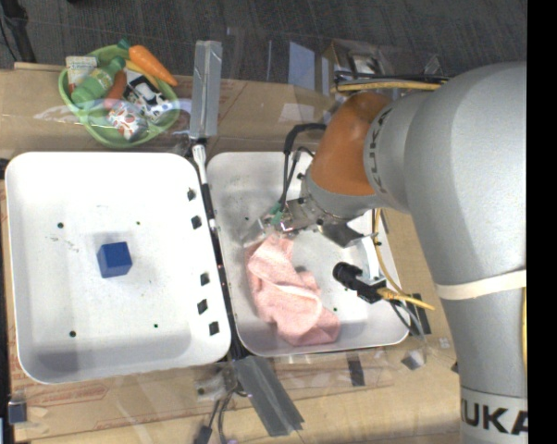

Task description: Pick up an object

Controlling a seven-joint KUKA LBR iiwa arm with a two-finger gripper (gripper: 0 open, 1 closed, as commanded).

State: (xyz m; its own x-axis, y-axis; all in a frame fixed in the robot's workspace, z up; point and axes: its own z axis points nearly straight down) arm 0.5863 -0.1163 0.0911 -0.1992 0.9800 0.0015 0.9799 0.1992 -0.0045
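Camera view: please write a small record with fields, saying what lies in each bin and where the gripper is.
left bin: one blue cube, left of centre
right bin: crumpled pink cloth
gripper: over the right bin, at the cloth's upper end
beyond the left bin: green bowl with small items

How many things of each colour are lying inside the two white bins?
Blue: 1, the small blue cube in the left white bin
Pink: 1, the crumpled pink cloth in the right white bin
Total: 2
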